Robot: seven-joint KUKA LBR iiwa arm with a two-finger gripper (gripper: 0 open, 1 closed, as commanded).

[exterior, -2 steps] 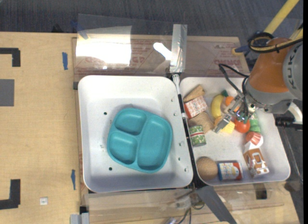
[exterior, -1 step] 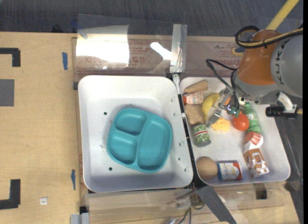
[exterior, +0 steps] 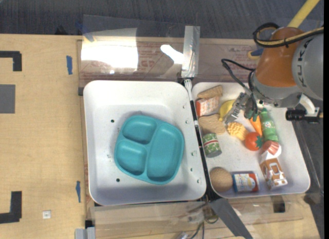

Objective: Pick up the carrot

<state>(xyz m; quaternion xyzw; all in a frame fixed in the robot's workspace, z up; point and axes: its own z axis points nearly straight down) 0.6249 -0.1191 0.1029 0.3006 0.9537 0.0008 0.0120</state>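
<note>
Carrot (exterior: pixel 255 125) top hidden under jaws (exterior: pixel 245 110), right bin (exterior: pixel 300 166)

Both white bins (exterior: pixel 97 130) look like smooth moulded plastic with a faint sheen, and the teal divided plate (exterior: pixel 149 149) in the left one is matt plastic. The bench (exterior: pixel 41 145) is pale, unvarnished wood or board (grain barely visible). Behind the bins a clear plastic sheet (exterior: pixel 110 53) glares brightly, taped with a strip of silvery foil tape (exterior: pixel 190 50). The toy carrot (exterior: pixel 256 125) and tomato (exterior: pixel 252 141) are glossy plastic, as is the corn (exterior: pixel 236 129). The small can (exterior: pixel 244 182) carries a shiny printed label. The arm's orange band (exterior: pixel 277 60) is smooth and satiny, its grey shell (exterior: pixel 311 68) matt.
</note>
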